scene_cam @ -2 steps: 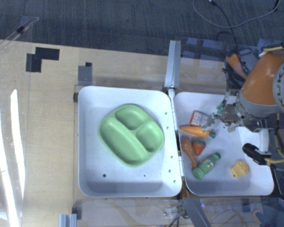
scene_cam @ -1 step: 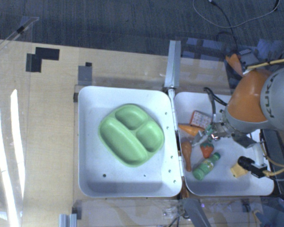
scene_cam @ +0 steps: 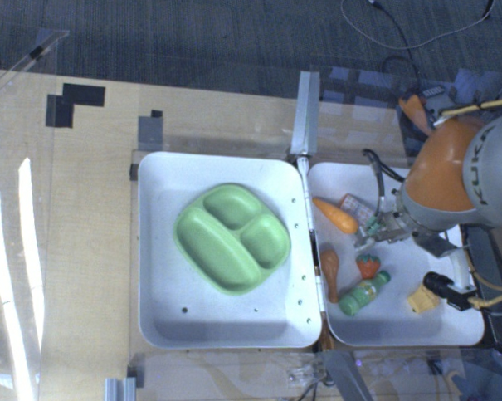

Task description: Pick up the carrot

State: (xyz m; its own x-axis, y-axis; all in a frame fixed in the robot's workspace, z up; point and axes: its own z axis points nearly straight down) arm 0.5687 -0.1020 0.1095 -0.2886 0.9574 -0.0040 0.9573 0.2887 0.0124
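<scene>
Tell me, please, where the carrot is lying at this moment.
The carrot lies in the right bin, near its upper left corner by the divider, just left of the gripper and above the strawberry.

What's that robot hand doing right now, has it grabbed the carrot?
Hand: cannot be told whether open or closed. The carrot lies in the right bin, apart from it.

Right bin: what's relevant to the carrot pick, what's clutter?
Job:
- orange tapered carrot
- two-finger gripper

Clutter:
- small red strawberry
- green bottle
- brown drumstick-shaped piece
- yellow wedge
- green divided plate, left bin
</scene>
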